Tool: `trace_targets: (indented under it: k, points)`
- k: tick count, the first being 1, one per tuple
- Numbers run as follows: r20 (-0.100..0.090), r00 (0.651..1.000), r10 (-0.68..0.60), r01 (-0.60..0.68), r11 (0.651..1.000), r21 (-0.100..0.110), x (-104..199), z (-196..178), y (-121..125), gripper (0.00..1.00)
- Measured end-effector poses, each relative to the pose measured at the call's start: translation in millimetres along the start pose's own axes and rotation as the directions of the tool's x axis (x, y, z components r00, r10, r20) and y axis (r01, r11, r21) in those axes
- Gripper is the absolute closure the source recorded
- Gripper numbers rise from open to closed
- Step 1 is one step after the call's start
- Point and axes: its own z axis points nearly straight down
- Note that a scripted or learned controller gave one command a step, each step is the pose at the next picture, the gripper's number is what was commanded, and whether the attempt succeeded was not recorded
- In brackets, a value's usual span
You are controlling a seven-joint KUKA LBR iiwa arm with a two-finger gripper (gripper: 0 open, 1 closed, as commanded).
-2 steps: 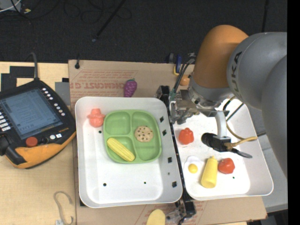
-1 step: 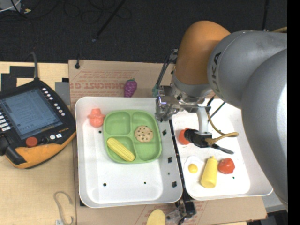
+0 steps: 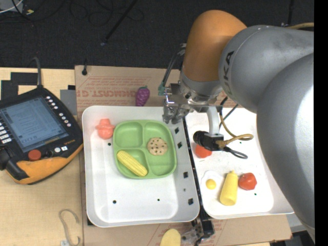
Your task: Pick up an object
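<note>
While gripper (image 3: 173, 111) hovers, yellow corn (image 3: 131, 163) lies in green tray (image 3: 123, 132).

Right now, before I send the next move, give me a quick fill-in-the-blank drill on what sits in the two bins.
1. The corn cob lies in the green divided plate, which sits in the ____ bin.
2. The round item in the plate's other compartment is a chocolate chip ____.
3. The yellow mustard bottle lies in the right bin beside a red ____.
4. The gripper hangs over the ____ between the bins.

Missing words: left; cookie; tomato; divide
</note>
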Motion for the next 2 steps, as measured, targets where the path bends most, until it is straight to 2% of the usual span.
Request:
trace_targets:
  k: [2]
  points:
    - [0.002,1.0,0.001,-0.001,1.0,0.004,-7,20,-2,1.0]
